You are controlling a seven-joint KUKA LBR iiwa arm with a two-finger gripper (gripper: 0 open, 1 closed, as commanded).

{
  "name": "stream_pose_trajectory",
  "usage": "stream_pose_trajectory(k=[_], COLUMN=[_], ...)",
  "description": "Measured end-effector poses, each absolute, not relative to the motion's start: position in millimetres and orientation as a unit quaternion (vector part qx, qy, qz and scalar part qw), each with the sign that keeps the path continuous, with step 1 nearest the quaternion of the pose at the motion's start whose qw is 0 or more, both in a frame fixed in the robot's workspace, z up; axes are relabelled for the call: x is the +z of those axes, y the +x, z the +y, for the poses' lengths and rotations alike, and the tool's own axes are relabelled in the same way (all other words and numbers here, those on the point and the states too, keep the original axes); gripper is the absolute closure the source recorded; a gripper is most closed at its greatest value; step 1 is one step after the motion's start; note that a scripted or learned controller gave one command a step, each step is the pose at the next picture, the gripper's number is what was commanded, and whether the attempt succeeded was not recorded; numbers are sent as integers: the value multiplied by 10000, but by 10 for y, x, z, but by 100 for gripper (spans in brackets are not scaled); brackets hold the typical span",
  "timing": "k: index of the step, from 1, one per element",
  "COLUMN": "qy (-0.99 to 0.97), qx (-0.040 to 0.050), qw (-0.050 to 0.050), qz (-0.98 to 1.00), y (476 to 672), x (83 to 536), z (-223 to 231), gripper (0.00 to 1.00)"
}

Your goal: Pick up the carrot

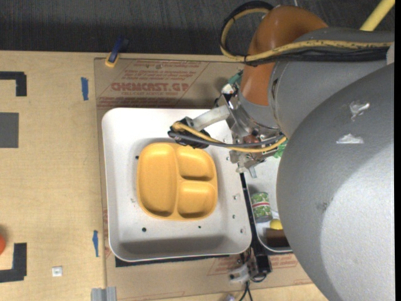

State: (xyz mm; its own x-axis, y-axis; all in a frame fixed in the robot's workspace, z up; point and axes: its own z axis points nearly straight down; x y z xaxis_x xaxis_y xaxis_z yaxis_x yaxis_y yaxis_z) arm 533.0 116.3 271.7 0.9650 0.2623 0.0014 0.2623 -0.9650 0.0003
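Observation:
The grey arm with its orange band reaches in from the right and covers most of the right bin. My gripper hangs low over the wall between the two bins, at the right bin's left edge. Its wrist and a bundle of black and yellow cables crowd around it. Just below the gripper, in the visible strip of the right bin, lie a green item, a small yellow item and a dark brown item. The arm hides everything else in that bin.
The left bin holds a yellow divided plate in its middle. The bins rest on a cardboard sheet on the bench. A small red-orange thing sits at the far left edge.

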Motion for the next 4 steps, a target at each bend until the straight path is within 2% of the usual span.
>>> stream_pose_trajectory(k=[1,2,3,4], qy=[9951,9950,9950,9950], qx=[-12,7,-20,-8], qw=[-2,3,-8,-4], qz=[992,1000,997,999], y=[4788,4798,4902,4789], x=[2090,2559,1975,1643], z=[1189,1070,1210,1826], gripper=[100,100,100,100])
